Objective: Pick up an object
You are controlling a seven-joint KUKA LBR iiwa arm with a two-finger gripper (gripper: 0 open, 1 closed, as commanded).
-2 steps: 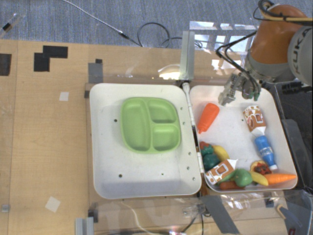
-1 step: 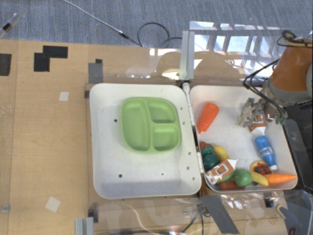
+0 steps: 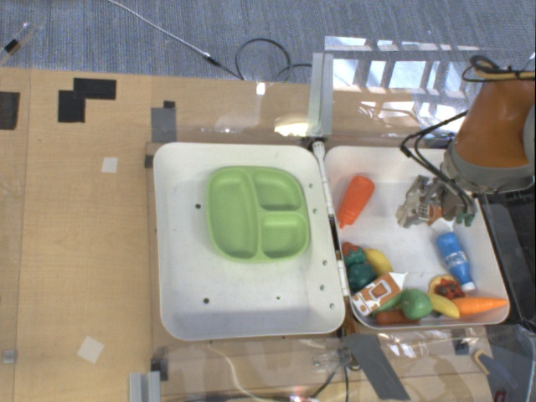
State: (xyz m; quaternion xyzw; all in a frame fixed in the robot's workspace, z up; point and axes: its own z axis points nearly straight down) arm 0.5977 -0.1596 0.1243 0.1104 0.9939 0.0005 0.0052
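Observation:
My gripper (image 3: 416, 208) hangs over the upper right part of the right bin (image 3: 387, 167), below the orange band of the arm. An orange toy carrot (image 3: 355, 199) lies to its left, apart from it. A blue bottle (image 3: 453, 257) lies just below and right of the gripper. At the bin's front edge sit a dark green toy (image 3: 358, 265), a yellow piece (image 3: 378, 262), a small brown and white box (image 3: 378, 291), a green fruit (image 3: 415, 303), a banana (image 3: 443, 306) and a second carrot (image 3: 480, 306).
The left bin (image 3: 180, 296) holds a green divided plate (image 3: 256, 213). A metal frame (image 3: 394, 65) stands behind the right bin. Black cables (image 3: 423, 145) loop near the arm's wrist.

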